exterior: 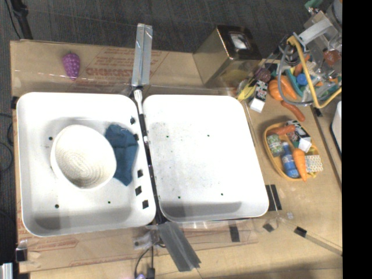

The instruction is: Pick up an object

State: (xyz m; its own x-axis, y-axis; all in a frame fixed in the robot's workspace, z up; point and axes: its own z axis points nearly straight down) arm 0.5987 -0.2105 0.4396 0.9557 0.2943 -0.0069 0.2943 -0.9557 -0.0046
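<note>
Two candidates lie touching in the left shallow white bin [35,214]: a pale woven dome-shaped straw hat [84,156] and a crumpled dark-blue cloth [123,153] against its right edge. How the tool stands cannot be told from this view. Any grab risks sliding off the hat's rounded crown, or snagging the cloth and dragging both against the wall beside the neighbouring right white bin [250,156].
</note>
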